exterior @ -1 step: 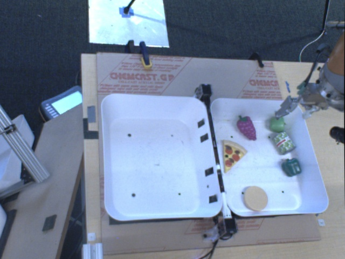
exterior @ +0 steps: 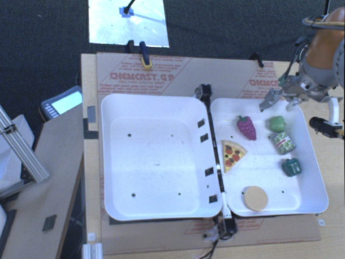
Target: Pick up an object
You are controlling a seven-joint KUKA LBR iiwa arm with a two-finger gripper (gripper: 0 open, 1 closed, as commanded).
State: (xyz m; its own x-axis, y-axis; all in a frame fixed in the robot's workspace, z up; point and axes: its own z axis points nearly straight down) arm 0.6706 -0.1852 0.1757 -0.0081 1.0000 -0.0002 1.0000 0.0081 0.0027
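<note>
The right bin [exterior: 312, 197] holds several toy foods: a purple grape bunch [exterior: 246, 127], a pizza slice [exterior: 232, 155], a round tan cookie [exterior: 255, 198], a light green apple [exterior: 277, 124], a green-labelled can [exterior: 282, 142] and a dark green pepper [exterior: 291, 167]. My gripper [exterior: 281, 100] hangs above the bin's far rim, up and to the right of the grapes and just behind the apple. Its two fingers stand apart with nothing between them.
The left bin [exterior: 108, 144] sits beside the right one, joined by a black clipped divider [exterior: 211, 144]. Cardboard [exterior: 178, 74] lies under both. A shiny metal plate [exterior: 127, 15] rests at the back, and a small screen device [exterior: 62, 104] sits at the left.
</note>
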